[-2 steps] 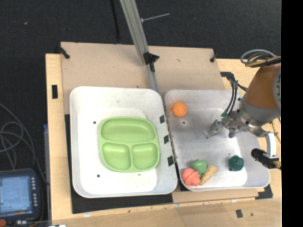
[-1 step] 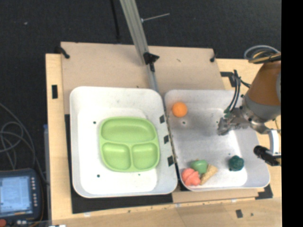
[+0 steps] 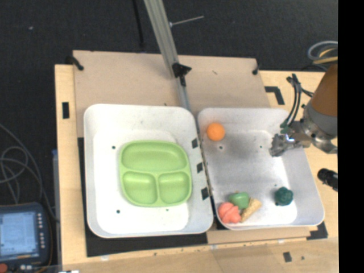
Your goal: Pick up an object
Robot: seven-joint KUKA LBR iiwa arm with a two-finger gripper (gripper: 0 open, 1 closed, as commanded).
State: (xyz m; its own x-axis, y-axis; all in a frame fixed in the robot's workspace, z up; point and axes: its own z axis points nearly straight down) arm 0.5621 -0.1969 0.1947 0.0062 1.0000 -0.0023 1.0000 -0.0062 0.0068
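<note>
Camera view: approach step. Gripper over right bin, jaw state indiscernible; next, descend onto dark green object.

Quick count: two white bins, left bin and right bin, one green divided plate, one orange ball, one dark green lump, and at the right bin's 6 o'clock one light green piece, one pink piece, one tan piece.
</note>
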